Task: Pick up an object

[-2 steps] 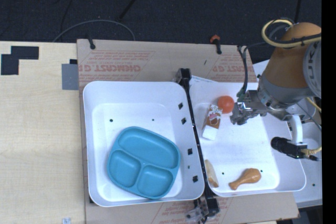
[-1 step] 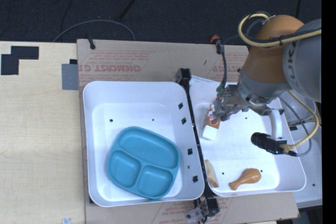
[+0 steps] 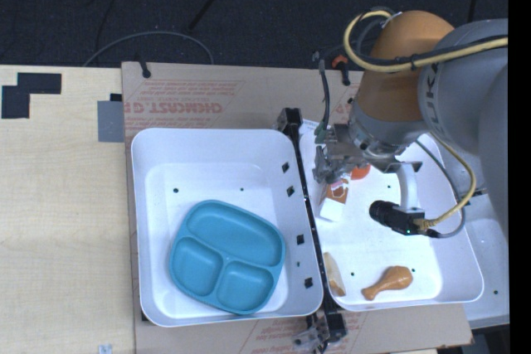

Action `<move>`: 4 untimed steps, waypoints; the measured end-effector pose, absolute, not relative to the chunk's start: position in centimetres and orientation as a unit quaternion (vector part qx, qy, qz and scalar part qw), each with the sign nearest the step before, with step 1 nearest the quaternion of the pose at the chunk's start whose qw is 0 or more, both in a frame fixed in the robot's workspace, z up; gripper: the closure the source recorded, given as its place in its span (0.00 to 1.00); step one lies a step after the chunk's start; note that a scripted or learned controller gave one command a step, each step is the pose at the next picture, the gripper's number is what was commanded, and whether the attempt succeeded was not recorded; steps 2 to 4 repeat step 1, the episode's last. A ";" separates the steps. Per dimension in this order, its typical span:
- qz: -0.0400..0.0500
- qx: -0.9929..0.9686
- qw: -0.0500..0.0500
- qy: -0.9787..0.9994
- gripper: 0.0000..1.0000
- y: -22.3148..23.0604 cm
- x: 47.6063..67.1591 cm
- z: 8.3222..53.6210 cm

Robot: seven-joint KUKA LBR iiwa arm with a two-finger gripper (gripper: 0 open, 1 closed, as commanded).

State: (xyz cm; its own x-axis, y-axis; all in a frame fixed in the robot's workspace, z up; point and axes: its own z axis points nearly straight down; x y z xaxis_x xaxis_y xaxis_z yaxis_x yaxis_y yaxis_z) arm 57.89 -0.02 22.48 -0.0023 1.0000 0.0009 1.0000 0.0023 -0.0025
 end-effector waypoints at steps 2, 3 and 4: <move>0.000 -0.705 0.001 -0.709 1.00 6.1 59.0 22.8; 0.000 -0.705 0.001 -0.709 1.00 6.1 59.0 22.8; 0.000 -0.705 0.001 -0.709 1.00 6.1 59.0 22.8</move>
